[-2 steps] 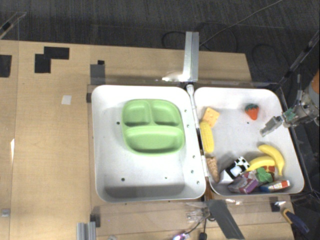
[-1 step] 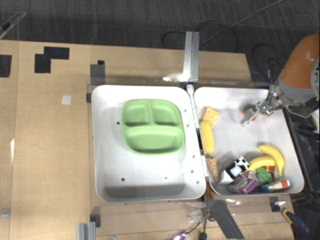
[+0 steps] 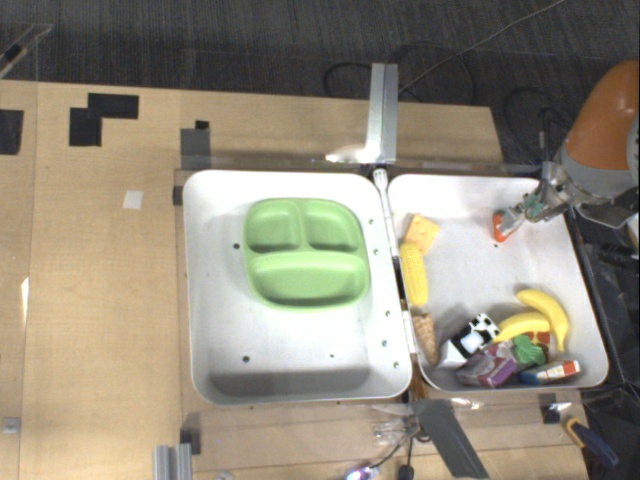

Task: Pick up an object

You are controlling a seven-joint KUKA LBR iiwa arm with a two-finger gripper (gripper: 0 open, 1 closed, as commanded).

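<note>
Two bananas (image 3: 545,318), one corn cob (image 3: 414,274)

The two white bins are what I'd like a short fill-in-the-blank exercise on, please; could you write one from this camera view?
1. The green divided plate lies in the ____ bin.
2. The corn cob lies along the right bin's ____ wall.
3. The two bananas are ____ in colour.
4. The claw hovers over the right bin's ____ part.

Missing words: left; left; yellow; far
</note>
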